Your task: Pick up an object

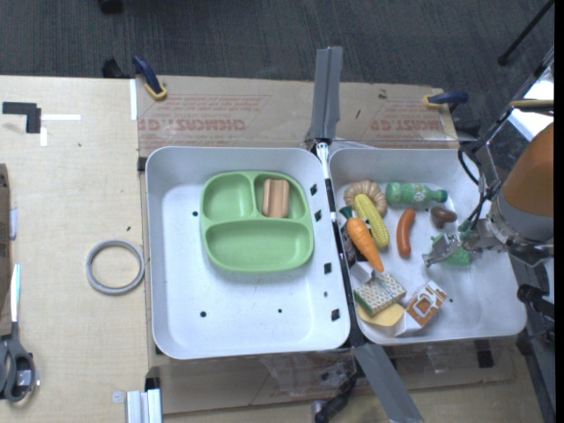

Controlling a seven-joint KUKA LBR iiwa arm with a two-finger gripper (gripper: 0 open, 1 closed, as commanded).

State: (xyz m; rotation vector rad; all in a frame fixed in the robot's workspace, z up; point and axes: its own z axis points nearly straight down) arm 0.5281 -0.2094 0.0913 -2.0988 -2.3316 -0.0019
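Arm in from right, orange band up top, tool [438, 256] low, pointing left.

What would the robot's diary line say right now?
gripper: low in right bin | nearest: sausage, green bottle | grasp: unclear

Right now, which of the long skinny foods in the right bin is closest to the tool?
The red sausage. It lies just left of the tool, while the corn and the carrot sit farther left, by the bin's divider.

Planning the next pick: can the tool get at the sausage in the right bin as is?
Probably yes. The sausage lies apart from the corn, nothing on top, and the tool sits just beside it.
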